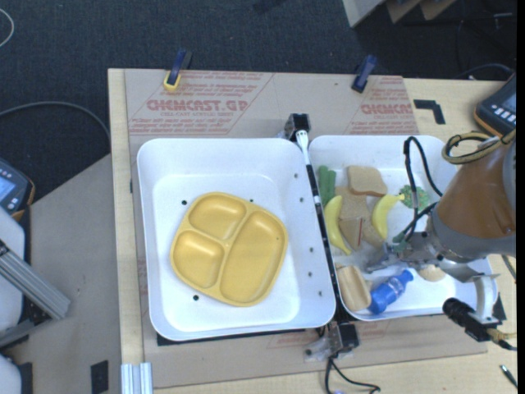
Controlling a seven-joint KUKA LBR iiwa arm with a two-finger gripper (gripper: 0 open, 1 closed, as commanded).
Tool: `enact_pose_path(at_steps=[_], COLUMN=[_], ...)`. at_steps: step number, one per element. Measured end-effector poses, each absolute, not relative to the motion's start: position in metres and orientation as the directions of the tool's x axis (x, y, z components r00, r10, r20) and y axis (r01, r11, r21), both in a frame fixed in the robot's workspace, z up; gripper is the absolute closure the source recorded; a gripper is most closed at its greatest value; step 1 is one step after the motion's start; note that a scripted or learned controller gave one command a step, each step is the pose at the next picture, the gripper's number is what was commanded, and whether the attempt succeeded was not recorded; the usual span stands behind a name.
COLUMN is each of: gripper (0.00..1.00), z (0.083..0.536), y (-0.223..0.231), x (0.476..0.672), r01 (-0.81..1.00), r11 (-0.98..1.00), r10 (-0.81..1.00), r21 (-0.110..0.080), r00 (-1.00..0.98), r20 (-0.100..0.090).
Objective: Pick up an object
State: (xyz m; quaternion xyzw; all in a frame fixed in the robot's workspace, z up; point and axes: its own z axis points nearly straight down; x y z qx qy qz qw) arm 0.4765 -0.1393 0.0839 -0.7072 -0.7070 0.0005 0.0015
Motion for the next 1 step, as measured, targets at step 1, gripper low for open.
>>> enact_pose_path(at_steps=[1], gripper=[1.00], z=[0.0947], y=[-0.1394], x=[0.4767], r01=[1.000], r11=[-0.002], r10=[1.000], r21=[0.000], r00=[0.002], r20=[0.001])
